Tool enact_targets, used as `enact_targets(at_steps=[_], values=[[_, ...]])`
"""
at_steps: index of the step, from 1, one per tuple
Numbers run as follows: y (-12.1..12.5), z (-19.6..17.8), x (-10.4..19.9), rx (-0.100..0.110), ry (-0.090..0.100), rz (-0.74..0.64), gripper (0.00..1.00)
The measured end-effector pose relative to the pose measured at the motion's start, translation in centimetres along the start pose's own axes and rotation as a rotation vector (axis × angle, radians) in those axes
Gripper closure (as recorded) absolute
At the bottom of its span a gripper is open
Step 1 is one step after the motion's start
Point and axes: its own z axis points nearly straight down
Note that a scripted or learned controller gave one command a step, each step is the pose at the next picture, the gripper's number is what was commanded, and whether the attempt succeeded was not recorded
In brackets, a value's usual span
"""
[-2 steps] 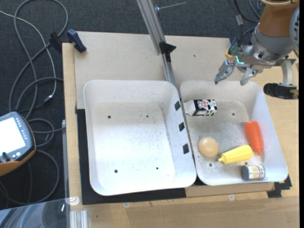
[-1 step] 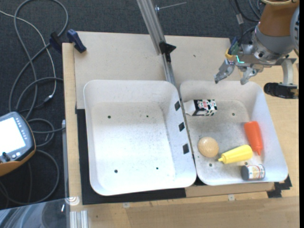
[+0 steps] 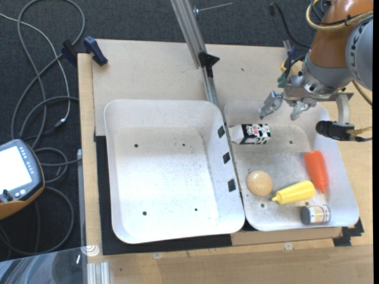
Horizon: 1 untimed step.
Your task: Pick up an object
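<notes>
Reaching in from the right: one KUKA arm [image 3: 340,34], grey with an orange band, poised over the far end of the right-hand bin.

Sitting side by side on the bench: two shallow white bins, the left bin [image 3: 118,123] bare of objects, the right bin [image 3: 349,203] carrying all five.

Hovering above the right bin's far edge: the gripper [image 3: 283,106], fingers spread apart, nothing lying between them.

Lying closest to it: one small milk carton [image 3: 253,133], white with black patches, on its side just below and slightly left of the fingertips in the camera view, long axis running roughly left to right across the bin, against the wall shared with the left bin. Probably calling for a short drop toward the near side and a little leftward, with the fingers closing across the carton's short width.

Lying farther off, toward the near end of the bin:
- one orange bottle [image 3: 317,170], long axis running far to near
- one yellow squeeze bottle [image 3: 294,192], tilted, touching the orange bottle's near end
- one round tan ball [image 3: 259,183], just left of the yellow bottle
- one small can [image 3: 314,214] on its side, nearest the front rim
</notes>
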Motion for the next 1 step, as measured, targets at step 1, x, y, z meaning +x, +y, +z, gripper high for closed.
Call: enact_targets(at_steps=[1], values=[[0.13, 6.29, 0.15, -0.002, 0.0, 0.0, 0.0]])
